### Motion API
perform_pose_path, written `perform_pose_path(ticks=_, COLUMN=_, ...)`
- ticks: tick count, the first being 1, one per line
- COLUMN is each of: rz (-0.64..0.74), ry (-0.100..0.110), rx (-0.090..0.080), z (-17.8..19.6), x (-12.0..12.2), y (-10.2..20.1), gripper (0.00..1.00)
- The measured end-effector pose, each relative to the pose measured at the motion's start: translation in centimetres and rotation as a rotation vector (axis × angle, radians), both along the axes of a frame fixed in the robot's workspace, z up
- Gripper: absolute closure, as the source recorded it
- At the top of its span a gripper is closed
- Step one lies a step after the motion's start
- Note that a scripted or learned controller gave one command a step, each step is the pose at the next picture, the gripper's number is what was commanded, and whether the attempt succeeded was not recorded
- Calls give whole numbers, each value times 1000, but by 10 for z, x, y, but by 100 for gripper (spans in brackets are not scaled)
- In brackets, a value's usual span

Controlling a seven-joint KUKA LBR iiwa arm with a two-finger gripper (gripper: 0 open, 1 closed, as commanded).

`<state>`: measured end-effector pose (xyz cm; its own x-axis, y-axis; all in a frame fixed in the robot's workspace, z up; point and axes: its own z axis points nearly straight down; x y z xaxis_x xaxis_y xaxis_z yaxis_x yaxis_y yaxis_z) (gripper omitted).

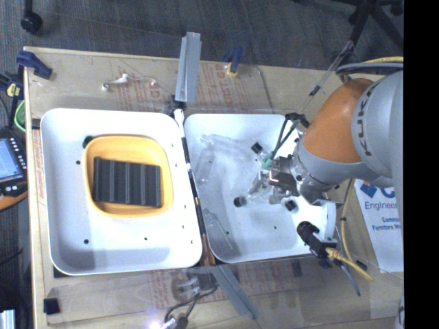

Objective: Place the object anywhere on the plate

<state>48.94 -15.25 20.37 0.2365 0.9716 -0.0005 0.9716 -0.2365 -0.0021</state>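
A yellow plate (127, 144) with a dark ridged centre lies in the left bin (62, 238). My gripper (269, 184) is low over the middle of the right bin (233, 249), below the orange wrist band. A clear, glassy object (255, 195) lies right at the gripper's tip, with a small black knob (239, 201) at its left end. The view is too blurred to show whether the gripper holds it.
Two more clear plastic pieces lie in the right bin, one at the upper left (218, 149) and one at the lower left (214, 226). A small black piece (256, 147) sits near the bin's top. A ridge between the bins (188, 177) separates gripper and plate.
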Motion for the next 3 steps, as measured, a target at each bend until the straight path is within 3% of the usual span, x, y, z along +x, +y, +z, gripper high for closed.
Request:
perform_pose_path(ticks=1, rz=87, ry=2, rx=1, z=47, x=52, y=72, gripper=100)
perform_pose_path(ticks=2, rz=195, ry=5, rx=2, z=-14, x=90, y=144, gripper=100)
perform_pose_path(ticks=3, rz=195, ry=5, rx=2, z=-14, x=90, y=144, gripper=0)
